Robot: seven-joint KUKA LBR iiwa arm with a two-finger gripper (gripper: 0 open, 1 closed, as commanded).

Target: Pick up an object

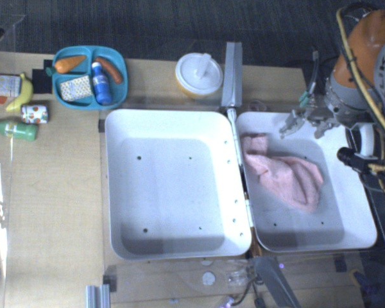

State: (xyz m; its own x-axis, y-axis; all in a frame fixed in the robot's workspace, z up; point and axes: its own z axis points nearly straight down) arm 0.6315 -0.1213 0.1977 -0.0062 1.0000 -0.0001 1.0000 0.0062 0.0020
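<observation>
Pink cloth (287,177) lying crumpled in the right bin (353,233), long axis running from 10 o'clock to 4 o'clock. Jaws of the gripper (307,124) spread apart, grasping nothing, poised at the cloth's 12 o'clock.

Light wood bench (51,204) with a bunch of stuff parked along the back edge

We've got two shallow white bins side by side on it, the left bin (173,124) and the right bin (353,230). Behind them sits a white-lidded round tub (199,74). Over at the far left we see a blue divided tray (119,92), a banana (22,94), a small can (34,113), a green bottle (14,129) and a small carton (2,85).
</observation>
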